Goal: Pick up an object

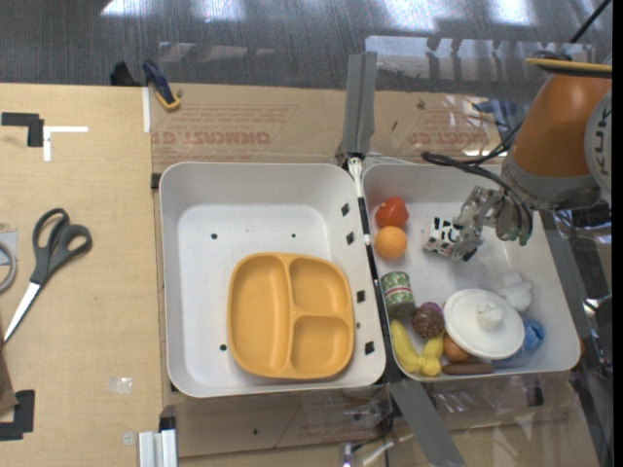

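A banana (406,346) is crowded against the right bin's (557,290) front wall; the gripper (470,232) is poised at a black-and-white toy (443,236); its grip cannot be told.

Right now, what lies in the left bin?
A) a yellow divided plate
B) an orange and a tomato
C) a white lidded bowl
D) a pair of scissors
A: the yellow divided plate sits alone inside the left bin; the fruit and the white bowl are in the right bin, and the scissors lie on the bench outside.
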Robot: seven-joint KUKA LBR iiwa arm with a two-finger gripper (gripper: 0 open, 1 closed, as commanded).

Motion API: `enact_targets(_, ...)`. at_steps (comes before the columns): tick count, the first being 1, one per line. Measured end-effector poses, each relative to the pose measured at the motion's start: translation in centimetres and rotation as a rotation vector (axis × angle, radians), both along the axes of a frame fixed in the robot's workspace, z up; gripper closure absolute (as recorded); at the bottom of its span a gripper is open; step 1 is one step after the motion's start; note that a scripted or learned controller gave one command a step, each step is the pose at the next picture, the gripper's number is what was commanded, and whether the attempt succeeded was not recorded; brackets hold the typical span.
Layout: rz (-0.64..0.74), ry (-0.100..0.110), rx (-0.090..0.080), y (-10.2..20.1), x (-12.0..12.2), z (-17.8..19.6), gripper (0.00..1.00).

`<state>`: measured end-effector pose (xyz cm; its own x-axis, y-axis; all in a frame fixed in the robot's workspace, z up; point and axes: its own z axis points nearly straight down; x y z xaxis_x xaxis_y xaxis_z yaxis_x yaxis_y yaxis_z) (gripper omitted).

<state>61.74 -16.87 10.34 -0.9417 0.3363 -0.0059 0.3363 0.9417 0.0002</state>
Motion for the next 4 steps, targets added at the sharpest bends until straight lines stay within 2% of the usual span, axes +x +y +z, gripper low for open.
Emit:
enact_targets(1, -0.269, -0.002, 0.001, 2.3, 3.4, -0.9, 1.0)
enact_targets(2, -0.607, 0.003, 0.003, 6.3, 1.7, -1.1, 1.0)
enact_targets(3, -0.416, 0.004, 0.002, 3.9, 0.9, 23.3, 1.0)
enact_targets(4, -0.398, 0.005, 0.002, 10.2, 2.8, 21.3, 1.0)
